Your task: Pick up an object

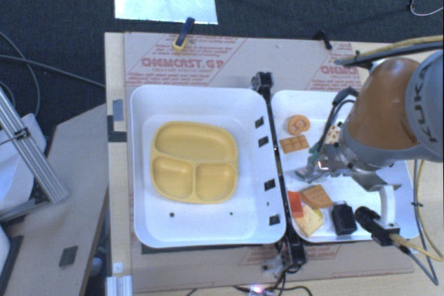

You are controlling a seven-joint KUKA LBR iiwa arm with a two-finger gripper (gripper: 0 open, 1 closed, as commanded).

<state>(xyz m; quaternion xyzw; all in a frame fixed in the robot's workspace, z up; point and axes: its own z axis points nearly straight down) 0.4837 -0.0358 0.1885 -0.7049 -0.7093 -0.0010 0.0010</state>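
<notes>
In your camera view the gripper (313, 168) hangs low in the right bin (399, 180), just above the toast (316, 196) and below the waffle (293, 144). You can't tell its grip state, and nothing looks lifted yet, so the pick remains to be done

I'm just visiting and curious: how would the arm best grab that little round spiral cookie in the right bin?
Probably straight down from above, fingers closing across its outer rim. The spiral cookie lies flat on the right bin floor, with bare floor all around it and the waffle piece lying apart.
</notes>
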